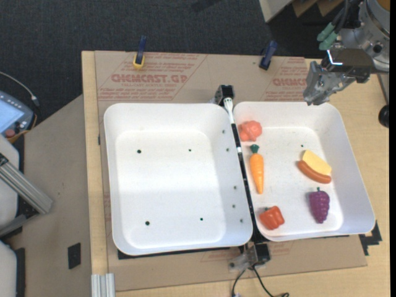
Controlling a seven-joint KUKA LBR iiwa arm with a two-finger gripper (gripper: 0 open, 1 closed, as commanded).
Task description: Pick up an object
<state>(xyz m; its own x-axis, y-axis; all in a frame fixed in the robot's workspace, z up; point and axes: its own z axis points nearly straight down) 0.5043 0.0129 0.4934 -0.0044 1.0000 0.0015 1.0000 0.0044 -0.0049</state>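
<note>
The right bin (346, 159) holds several toy foods. A pink lumpy piece (250, 130) lies at its far left, with an orange carrot (257, 172) just below it. A red pepper (271, 217) sits near the front left corner. To the right lie a yellow and orange sandwich-like piece (315, 166) and a purple grape bunch (319, 205). My gripper (317, 94) hangs over the far right rim of this bin, above and apart from all the objects, with nothing seen between its fingers.
The left bin (124, 184) sits beside the right one, joined by a black clamp strip (237, 147). Blue and yellow clamps (140, 53) and a blue clamp (268, 54) hold the brown board at the back. Cables hang near the arm at upper right.
</note>
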